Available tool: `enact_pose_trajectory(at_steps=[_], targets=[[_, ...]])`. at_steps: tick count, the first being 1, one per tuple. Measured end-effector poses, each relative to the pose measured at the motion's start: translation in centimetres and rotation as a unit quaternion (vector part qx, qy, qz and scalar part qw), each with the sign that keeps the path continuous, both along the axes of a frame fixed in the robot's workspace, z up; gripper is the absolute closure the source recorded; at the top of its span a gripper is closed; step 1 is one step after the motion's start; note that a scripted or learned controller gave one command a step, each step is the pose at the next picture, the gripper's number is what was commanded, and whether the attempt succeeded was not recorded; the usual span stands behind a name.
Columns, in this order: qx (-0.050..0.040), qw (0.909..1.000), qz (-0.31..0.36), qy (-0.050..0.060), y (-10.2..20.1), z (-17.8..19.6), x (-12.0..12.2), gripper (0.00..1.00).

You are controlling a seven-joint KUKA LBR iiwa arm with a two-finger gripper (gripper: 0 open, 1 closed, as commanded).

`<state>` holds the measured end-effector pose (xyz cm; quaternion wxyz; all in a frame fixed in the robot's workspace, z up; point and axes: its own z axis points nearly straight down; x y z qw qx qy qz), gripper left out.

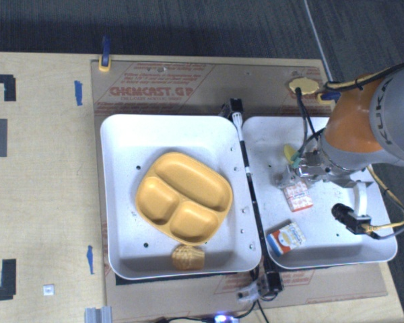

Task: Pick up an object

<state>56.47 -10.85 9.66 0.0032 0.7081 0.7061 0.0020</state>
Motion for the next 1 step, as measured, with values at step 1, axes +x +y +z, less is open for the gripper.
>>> enact_pose_trajectory(at_steps=[1], targets=[[0.0012, 1.0, 0.002, 0.003, 7.78, 8.86, -1.37, 1.0]])
